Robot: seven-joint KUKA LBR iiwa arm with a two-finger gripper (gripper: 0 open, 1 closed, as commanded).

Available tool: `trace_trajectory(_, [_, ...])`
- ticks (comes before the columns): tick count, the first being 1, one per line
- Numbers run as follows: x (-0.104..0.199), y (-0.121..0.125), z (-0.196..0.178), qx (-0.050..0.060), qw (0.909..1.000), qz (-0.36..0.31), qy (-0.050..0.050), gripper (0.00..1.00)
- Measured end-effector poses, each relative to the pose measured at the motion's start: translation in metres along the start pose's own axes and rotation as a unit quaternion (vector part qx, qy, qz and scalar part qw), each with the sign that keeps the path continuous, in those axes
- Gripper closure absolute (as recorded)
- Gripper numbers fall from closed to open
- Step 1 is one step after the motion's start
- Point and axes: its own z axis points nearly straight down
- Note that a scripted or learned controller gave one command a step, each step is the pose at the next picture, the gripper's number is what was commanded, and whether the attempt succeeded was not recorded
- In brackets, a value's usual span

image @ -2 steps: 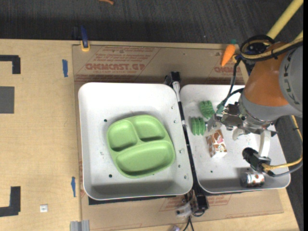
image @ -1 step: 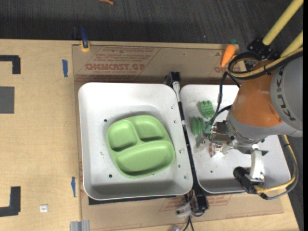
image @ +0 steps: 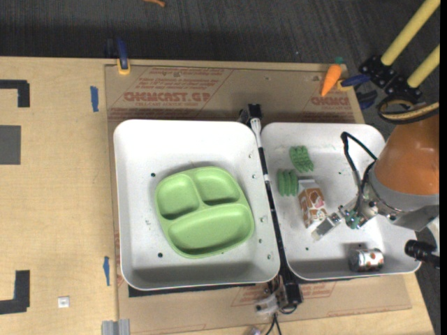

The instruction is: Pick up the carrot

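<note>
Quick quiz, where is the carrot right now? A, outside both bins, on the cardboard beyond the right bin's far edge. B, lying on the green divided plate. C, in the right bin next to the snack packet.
A: the carrot lies on the cardboard beyond the right bin.

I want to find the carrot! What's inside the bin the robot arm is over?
The right bin holds two green ridged pieces, a brown-and-white packet and a small can. The arm covers one corner. A carrot lies outside, behind this bin.
</note>
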Motion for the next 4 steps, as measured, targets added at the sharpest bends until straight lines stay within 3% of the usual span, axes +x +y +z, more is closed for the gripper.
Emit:
trace_trajectory(1, [-0.093,-0.050,0.032,-0.001,0.9999,0.011,-0.002,0.00])
trace_trajectory(2, [-0.017,-0.009,0.030,0.000,0.9844,0.176,0.001,0.00])
trace_trajectory(3, [-0.017,-0.008,0.020,-0.001,0.9843,0.177,0.000,1.00])
trace_trajectory(4, [0.051,0.034,-0.041,-0.001,0.9963,0.086,-0.001,1.00])
